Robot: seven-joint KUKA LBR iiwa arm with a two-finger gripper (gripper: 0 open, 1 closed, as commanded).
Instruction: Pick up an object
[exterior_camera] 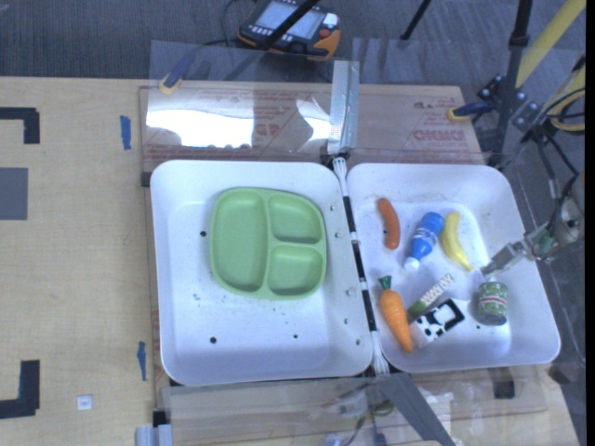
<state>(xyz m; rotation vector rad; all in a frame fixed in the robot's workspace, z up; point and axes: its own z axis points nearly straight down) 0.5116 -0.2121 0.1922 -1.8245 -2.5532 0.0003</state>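
The right bin holds several small items. An orange-red sausage lies at its upper left. A blue and white bottle is tilted beside a yellow banana. A carrot lies near the bin's left wall, next to a black and white block and a slim striped bar. A green can stands toward the right.
The left bin bears a green divided plate. A small grey metal piece juts over the right bin's right rim, just above the can. Cables and tripod legs crowd the far right. A handheld device lies behind the bins.
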